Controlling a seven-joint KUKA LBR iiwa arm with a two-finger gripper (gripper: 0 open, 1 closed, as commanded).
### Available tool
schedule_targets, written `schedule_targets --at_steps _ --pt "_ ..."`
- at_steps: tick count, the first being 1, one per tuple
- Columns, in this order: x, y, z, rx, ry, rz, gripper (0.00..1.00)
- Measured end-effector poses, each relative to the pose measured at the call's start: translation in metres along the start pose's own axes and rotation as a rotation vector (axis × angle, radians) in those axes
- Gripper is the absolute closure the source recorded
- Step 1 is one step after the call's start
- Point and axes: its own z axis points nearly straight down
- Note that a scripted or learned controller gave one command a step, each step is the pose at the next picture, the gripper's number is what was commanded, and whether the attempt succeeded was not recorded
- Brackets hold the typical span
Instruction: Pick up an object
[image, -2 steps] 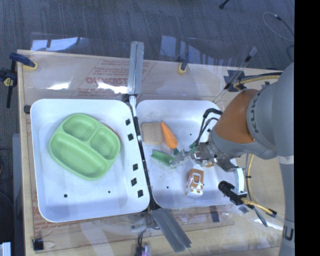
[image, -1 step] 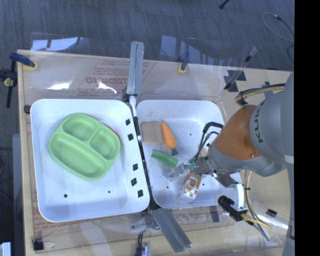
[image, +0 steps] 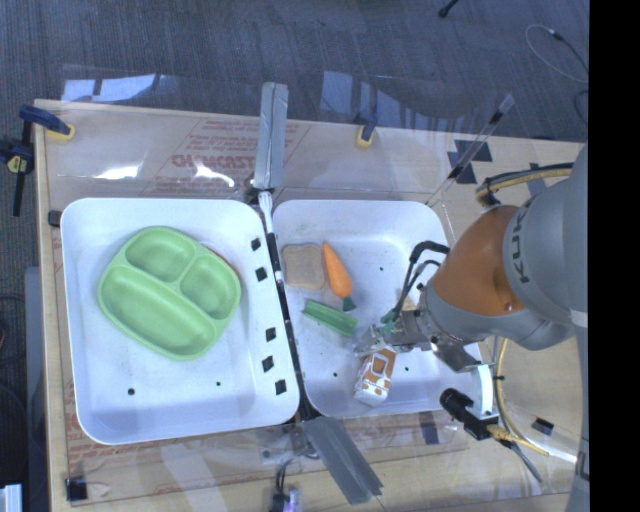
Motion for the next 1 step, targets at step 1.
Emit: schedule_targets --at_steps 1 --pt "0.0505 0.0285 -0.1011 0.000 0.000 -0.009 1.00"
